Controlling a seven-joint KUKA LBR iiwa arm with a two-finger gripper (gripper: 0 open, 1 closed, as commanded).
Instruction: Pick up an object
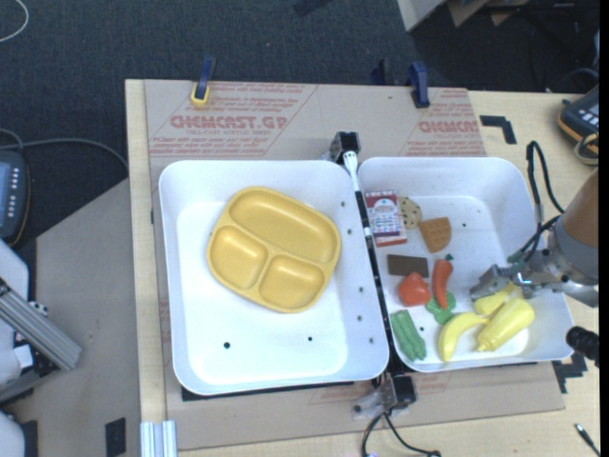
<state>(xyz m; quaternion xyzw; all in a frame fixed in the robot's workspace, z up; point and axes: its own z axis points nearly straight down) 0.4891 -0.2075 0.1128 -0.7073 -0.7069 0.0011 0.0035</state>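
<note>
My gripper [497,282] hangs low over the right side of the right bin [495,171], with the arm coming in from the right edge. Its tip is just above a small yellow piece [489,304] and a yellow squash-like toy [507,323]. A yellow banana [458,332] lies beside them to the left. Further left are a red tomato [413,289], an orange-red carrot [442,279], a green pea pod [409,334] and a dark brown block [407,265]. Nothing shows held in the gripper.
A red carton [383,217], a cookie [411,212] and a tan bread piece [436,233] lie at the back of the right bin. The left bin [190,284] holds a yellow divided plate [274,248]. A black cable [535,174] loops over the right bin's far right rim.
</note>
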